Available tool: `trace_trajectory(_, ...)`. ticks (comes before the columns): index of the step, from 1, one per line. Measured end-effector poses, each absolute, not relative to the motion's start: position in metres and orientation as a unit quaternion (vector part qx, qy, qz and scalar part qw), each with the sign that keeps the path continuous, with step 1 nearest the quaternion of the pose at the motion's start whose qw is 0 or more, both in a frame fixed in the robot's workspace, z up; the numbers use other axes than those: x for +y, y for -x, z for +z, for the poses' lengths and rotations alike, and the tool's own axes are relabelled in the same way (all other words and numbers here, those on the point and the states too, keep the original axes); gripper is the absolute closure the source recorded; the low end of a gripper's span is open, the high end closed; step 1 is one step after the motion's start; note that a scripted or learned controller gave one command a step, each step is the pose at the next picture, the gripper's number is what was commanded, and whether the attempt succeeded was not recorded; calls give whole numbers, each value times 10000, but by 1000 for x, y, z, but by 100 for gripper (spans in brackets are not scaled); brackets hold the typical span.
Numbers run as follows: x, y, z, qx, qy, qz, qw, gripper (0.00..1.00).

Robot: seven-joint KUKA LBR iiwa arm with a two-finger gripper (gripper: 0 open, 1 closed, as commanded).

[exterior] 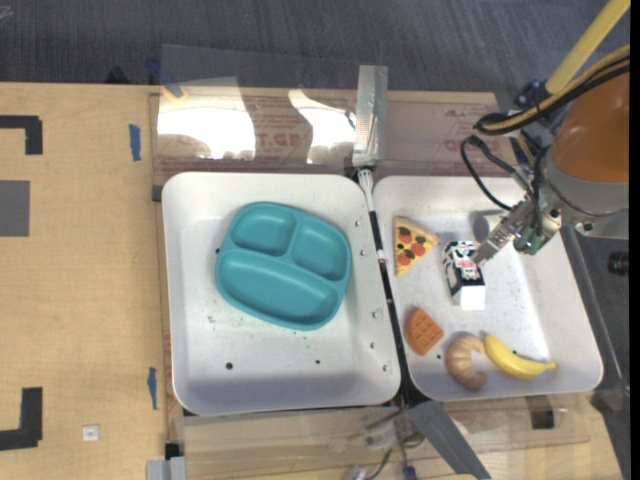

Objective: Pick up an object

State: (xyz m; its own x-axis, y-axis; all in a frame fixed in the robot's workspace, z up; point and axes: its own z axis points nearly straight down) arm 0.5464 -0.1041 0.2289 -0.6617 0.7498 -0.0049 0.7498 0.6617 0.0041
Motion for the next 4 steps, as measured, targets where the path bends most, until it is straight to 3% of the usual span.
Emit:
trace_trajectory(1,-32,-507,183,8022,-5971,-5,-26,100)
trace_trajectory(2,23,-506,184,5862,-8102,-7,-6,100)
trace_trajectory(3,35,-479,183,3377,-9413,-20,-11,100)
trace_trajectory(4,90,-479,184,1234,-9924,-18,-6,100)
